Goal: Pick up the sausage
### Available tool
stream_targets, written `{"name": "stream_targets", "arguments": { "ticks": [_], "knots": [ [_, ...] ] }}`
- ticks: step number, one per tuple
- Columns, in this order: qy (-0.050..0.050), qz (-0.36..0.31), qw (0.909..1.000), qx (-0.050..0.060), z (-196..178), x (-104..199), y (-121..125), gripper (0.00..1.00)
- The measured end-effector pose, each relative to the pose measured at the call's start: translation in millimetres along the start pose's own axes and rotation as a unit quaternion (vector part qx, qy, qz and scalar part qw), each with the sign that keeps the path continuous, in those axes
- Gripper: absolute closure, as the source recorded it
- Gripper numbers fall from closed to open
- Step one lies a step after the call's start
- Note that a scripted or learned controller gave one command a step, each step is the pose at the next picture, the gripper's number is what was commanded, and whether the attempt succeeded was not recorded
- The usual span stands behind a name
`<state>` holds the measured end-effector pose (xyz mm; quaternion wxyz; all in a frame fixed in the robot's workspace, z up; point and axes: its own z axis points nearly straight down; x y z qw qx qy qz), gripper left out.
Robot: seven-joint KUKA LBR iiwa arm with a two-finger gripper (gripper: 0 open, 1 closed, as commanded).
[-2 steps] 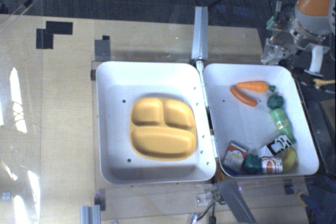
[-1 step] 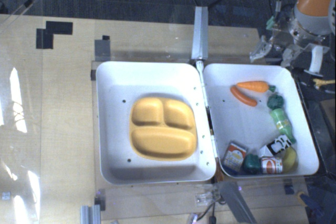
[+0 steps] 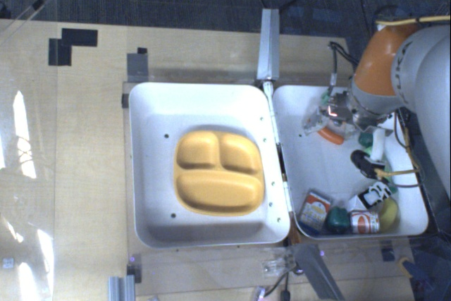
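- Pincer (image 3: 331, 116): low in right bin (image 3: 310, 173); we cannot tell its opening or any hold.
- Sausage (image 3: 331, 135): orange-red, touching or just below pincer, which we judge positioned for grasping.

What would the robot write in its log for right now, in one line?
task: pick up sausage | gripper: low in right bin, over sausage | grasp: unclear | left bin: yellow tray

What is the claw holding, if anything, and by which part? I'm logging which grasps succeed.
It cannot be told. The claw is low in the right bin right at the orange-red sausage, but the view is too small to show a hold.
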<state>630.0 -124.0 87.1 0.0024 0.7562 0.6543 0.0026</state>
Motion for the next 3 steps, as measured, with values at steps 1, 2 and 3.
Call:
{"name": "stream_targets", "arguments": {
  "ticks": [1,2,3],
  "knots": [
    [0.001,0.0,1.0,-0.004,-12.7,2.0,2.4,1.0],
    [0.009,0.015,0.9997,0.014,-8.2,-22.5,44.5,1.0],
    [-0.001,-0.121,0.9927,-0.001,-111.7,-13.8,44.0,1.0]
  ]
}}
